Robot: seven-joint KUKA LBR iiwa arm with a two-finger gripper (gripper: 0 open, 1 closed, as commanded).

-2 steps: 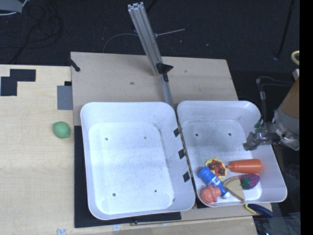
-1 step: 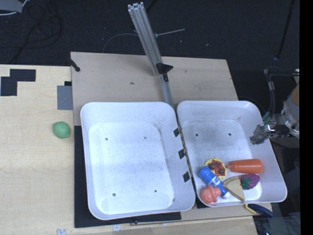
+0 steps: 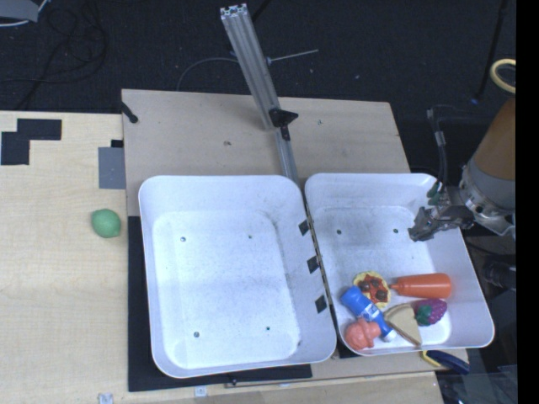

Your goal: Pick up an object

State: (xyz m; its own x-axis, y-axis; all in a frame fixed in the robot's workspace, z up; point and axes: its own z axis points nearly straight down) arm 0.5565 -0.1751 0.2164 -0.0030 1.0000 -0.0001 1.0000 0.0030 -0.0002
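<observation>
The right bin [image 3: 370, 200] holds several toy items bunched at its near end: an orange carrot-like piece [image 3: 421, 286], a yellow and red item [image 3: 371, 288], a blue piece [image 3: 363, 303], a pink-red lump [image 3: 362, 334], a tan wedge [image 3: 406, 323] and a purple item [image 3: 430, 312]. My gripper [image 3: 421, 228] hangs over the right bin's right side, above and behind the orange piece and apart from it. Nothing shows between its dark fingers.
The left bin [image 3: 168, 200] stands beside the right one, with black clips [image 3: 313, 263] along the shared wall. A green ball [image 3: 106, 223] lies on the wooden bench at the left. A slanted metal rail [image 3: 257, 70] rises behind the bins.
</observation>
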